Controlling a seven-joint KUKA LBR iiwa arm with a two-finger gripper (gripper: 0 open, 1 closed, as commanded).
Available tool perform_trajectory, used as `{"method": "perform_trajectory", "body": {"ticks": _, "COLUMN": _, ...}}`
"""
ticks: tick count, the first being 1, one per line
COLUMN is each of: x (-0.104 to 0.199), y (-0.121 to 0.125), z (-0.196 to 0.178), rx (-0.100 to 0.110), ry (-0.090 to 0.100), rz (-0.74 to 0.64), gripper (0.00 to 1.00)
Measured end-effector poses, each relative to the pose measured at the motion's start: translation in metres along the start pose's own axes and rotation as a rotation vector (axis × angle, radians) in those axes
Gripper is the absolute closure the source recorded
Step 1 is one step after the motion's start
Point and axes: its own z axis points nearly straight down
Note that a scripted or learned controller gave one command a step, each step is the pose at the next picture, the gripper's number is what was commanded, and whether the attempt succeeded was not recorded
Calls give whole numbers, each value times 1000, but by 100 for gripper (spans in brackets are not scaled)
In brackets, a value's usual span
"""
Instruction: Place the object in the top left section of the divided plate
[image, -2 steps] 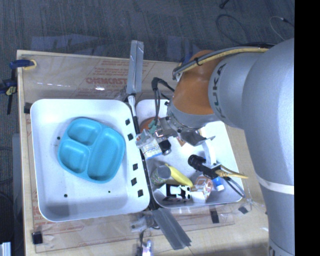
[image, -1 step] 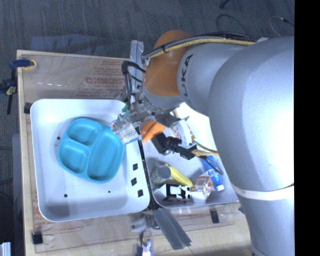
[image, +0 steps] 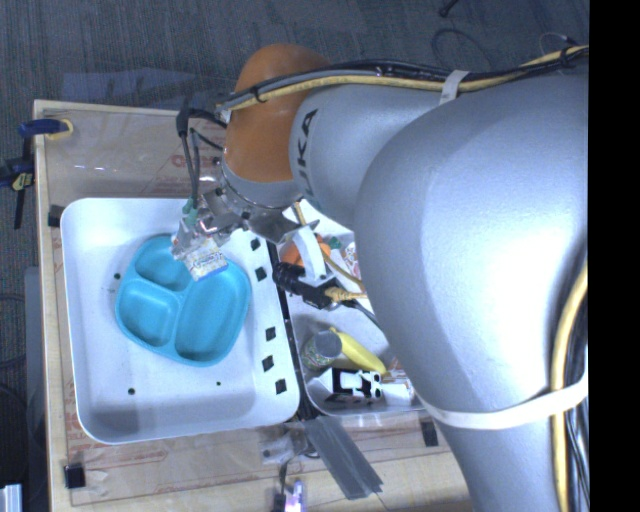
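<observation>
A blue divided plate lies in the left white bin. It has two smaller sections on its left side and one larger section on its right. My gripper hangs over the plate's upper edge, above the ridge between the upper left section and the large one. A small pale, shiny thing shows at the gripper's tip, and I cannot tell whether it is a held object or part of the gripper. The wrist and the orange band hide the bin's far right corner.
The right bin, largely hidden by the arm, holds a yellow banana-shaped thing, a grey-green round thing, a black and white object and an orange piece. The bins' shared wall runs just right of the plate.
</observation>
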Motion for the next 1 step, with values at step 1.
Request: {"method": "perform_trajectory", "body": {"ticks": 1, "x": 55, "y": 9, "z": 20, "rx": 3, "ry": 0, "rz": 4, "gripper": 100}}
